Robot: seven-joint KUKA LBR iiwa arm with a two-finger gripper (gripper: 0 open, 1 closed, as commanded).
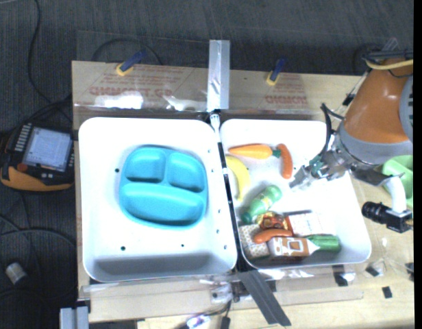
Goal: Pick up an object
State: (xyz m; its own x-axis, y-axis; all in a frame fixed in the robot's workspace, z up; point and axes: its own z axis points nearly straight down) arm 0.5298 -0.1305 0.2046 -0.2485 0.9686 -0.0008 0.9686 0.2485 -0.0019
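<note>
The floor (46, 40) around the bench is a dark carpet with a fine ribbed weave, and thin cables lie on it at the upper left. On it stands the bench (320, 88), a pale wooden board, with a sheet of clear plastic (149, 88) held along its far edge by two clips. Two shallow white bins sit side by side on the board, both with smooth walls and rounded corners. The left bin (101, 245) holds one blue tray (163, 185), which is glossy, oval and divided in three compartments; there is much free white bottom around it on all sides. The right bin (348, 204) is more crowded: a carrot (251, 151) and a small red sausage (285, 160) lie near the far wall, a banana (240, 177) lies along the left wall, a green bottle (260, 203) is tilted in the middle, and a group of small packets and another bottle (293, 242) fills the near corner. The arm (379, 108), grey with an orange band, enters from the right over the right bin. Its gripper (308, 173) hangs over the free right part of this bin, near the sausage but apart from it, and its fingers stand apart with nothing between them.
</note>
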